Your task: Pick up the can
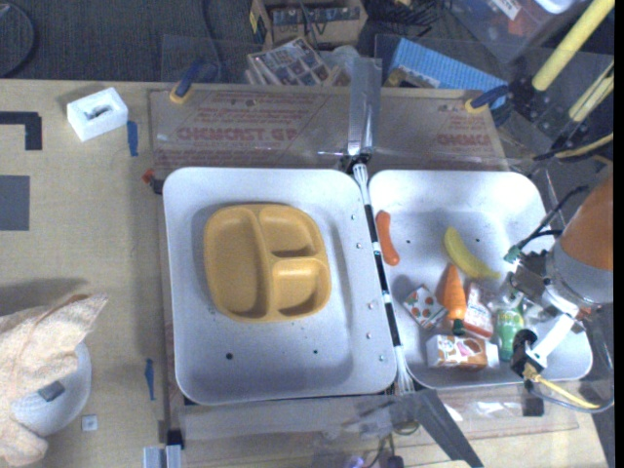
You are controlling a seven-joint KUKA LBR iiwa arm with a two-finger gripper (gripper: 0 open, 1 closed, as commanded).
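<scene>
Peach-coloured crumpled cloth (44, 344) lies at the near left corner of the pale wooden table (78, 222), partly covering a pale rounded thing that I cannot make out. Farther back on the left, a small white rectangular box (97, 113) sits on the table, well apart from the cloth.

Next comes the left shallow white bin (283, 359). It holds one thing, a mustard-yellow plastic plate (265, 261) with rounded corners and three compartments, lying flat a little to the far side of the bin's middle.

The right shallow white bin (439, 198) stands just beside it. Close to its left wall lies a slim orange-red sausage-shaped piece (388, 238), pointing far to near. Nearer and to the right of it is a small white carton with red print (422, 305), tilted. Just beside that carton, an orange carrot-shaped toy (452, 292) stands lengthwise far to near. At the carrot's near end is a white box with an orange and red picture (458, 351), close to the bin's near wall. A yellow banana (468, 256) lies slantwise on the far side of the carrot. A small red and white packet (477, 317) sits to the right of the carrot.

The small green can (509, 328) is in the near right part of the right bin, just to the right of that packet and crowded by the other things. The gripper (526, 286) hangs right over the can's far right side; whether it is apart or together I cannot tell, and I cannot tell if it touches the can. The grey arm with its orange band (590, 237) reaches in from the right edge
</scene>
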